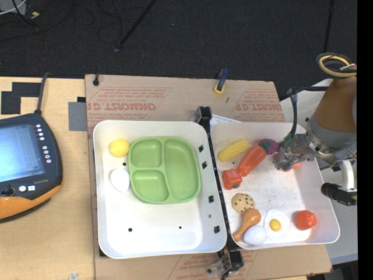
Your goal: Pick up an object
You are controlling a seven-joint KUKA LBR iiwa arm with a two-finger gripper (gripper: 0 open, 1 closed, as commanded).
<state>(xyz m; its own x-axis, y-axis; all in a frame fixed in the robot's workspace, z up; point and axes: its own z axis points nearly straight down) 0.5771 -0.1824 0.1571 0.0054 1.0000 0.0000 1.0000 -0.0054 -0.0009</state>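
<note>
The gripper [287,157] hangs low at three o'clock in the right bin [326,226], reaching. Whether its fingers are open, I cannot tell. Next, close on one toy.

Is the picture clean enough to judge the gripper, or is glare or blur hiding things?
Camera view: light is even and soft, with faint shadows. The right bin is bright white but not blown out; the tomato and carrot read sharply. The gripper is small, dark and slightly smeared, so its state is unclear.
</note>
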